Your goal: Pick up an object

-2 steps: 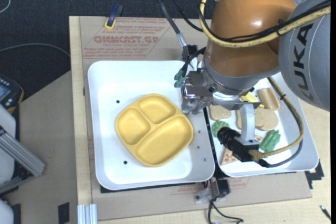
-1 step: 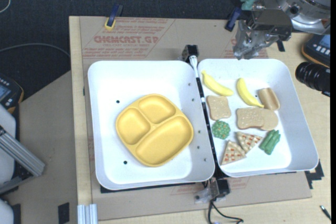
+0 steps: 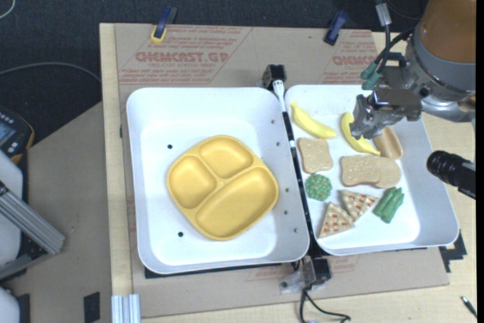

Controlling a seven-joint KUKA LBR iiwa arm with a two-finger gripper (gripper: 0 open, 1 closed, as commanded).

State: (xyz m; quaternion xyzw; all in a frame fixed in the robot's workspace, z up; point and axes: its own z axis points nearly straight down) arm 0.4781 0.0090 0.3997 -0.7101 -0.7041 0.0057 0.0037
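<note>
The gripper (image 3: 368, 123) hangs low over a toy banana (image 3: 352, 135), seemingly lined up to grab. I cannot tell how its jaws stand.

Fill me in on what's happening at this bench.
A grey arm's pincer is low in the right bin, over a yellow banana. Nearby lie a second banana, bread slices, pizza pieces and green toy vegetables. The left bin holds a yellow divided tray.
</note>
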